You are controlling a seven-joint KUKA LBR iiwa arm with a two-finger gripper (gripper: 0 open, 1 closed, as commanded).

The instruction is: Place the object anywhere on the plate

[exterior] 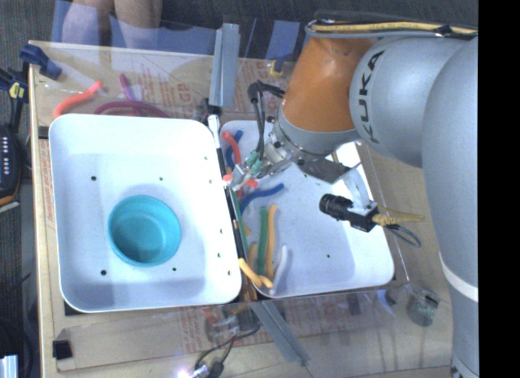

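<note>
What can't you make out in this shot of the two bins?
Camera view:
1. Right bin: its far end, hidden under the arm.
2. Coloured sticks along its left wall: overlapping and small, so their count is unclear.
3. Pink hose behind the left bin: lower part hidden by that bin's rim.

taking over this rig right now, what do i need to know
Gripper: low over the left edge of the right bin, right at the pile of slim coloured pieces. I cannot tell whether it grips anything.
Blue plate: in the left bin, nothing on it.
Done: no object placed yet.
Left: get one piece held, carry it across to the blue plate and release it there.
</note>
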